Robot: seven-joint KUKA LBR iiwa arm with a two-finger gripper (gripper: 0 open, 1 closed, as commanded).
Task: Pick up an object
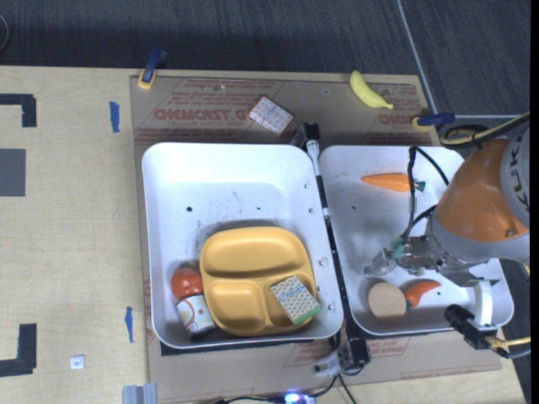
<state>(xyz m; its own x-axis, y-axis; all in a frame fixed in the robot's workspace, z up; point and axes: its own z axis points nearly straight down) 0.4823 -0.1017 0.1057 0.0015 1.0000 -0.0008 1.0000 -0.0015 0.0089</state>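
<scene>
My gripper (389, 259) hangs low over the middle of the right bin (364, 160), at the end of the grey arm with the orange band (484, 196). Just below it lie a round beige piece (386, 300) and a small orange-red item (420, 291), side by side near the bin's front wall. An orange carrot (389, 181) lies at the back of the same bin. I see nothing held in the gripper.
The left bin (162, 168) holds a yellow divided tray (244, 263) with a small patterned box (294, 299) on it, and a red and white can (191, 300) beside it. Behind the bins, on the cardboard, lie a yellow banana (369, 91) and a small checked packet (269, 114).
</scene>
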